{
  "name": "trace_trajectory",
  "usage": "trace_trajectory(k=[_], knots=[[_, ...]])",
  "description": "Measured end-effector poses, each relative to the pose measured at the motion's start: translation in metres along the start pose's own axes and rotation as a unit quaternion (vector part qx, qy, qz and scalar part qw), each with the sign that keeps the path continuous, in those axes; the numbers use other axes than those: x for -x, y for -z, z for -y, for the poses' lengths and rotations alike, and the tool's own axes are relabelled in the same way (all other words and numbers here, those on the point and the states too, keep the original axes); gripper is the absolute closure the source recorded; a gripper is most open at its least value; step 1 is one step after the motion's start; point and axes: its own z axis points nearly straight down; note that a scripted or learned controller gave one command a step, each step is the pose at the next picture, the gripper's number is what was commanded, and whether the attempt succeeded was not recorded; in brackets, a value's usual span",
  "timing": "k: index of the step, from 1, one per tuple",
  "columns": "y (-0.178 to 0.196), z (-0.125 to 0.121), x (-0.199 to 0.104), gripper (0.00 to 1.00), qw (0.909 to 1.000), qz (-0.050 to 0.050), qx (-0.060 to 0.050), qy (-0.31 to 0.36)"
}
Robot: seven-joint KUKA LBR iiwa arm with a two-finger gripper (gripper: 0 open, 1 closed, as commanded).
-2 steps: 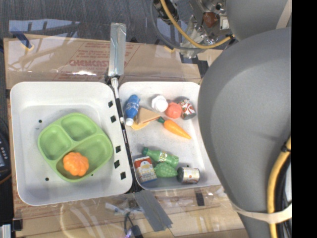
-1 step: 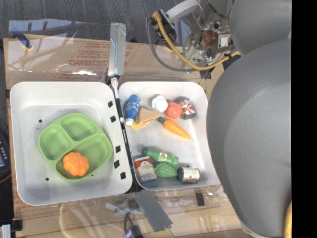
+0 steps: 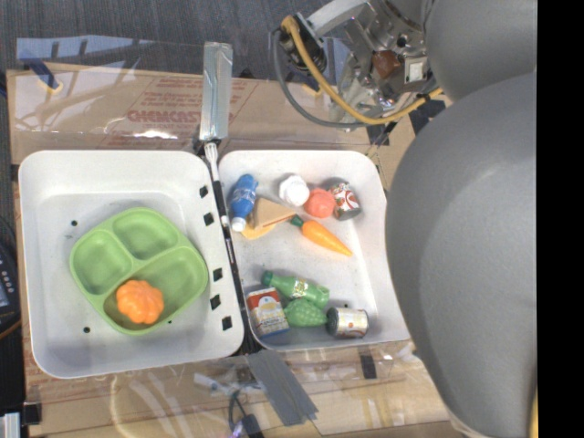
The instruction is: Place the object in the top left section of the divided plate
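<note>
Green three-section plastic plate (image 3: 139,268) lies in the left white bin (image 3: 46,181), well left of and below the tool (image 3: 388,62), with the round orange fruit-shaped object (image 3: 140,301) in its lower section. Camera view: the tool hangs above the right bin's (image 3: 370,245) far edge; its opening cannot be told.

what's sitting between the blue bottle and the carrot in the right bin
In the camera view, a tan wedge lies between the blue bottle and the carrot, its point toward the bottle.
</note>
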Motion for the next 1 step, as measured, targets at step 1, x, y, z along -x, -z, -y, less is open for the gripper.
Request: trace_trajectory(k=[1], knots=[[-0.0084, -0.0774, -0.0175, 1.0, 1.0, -0.003, 0.0, 0.006]])
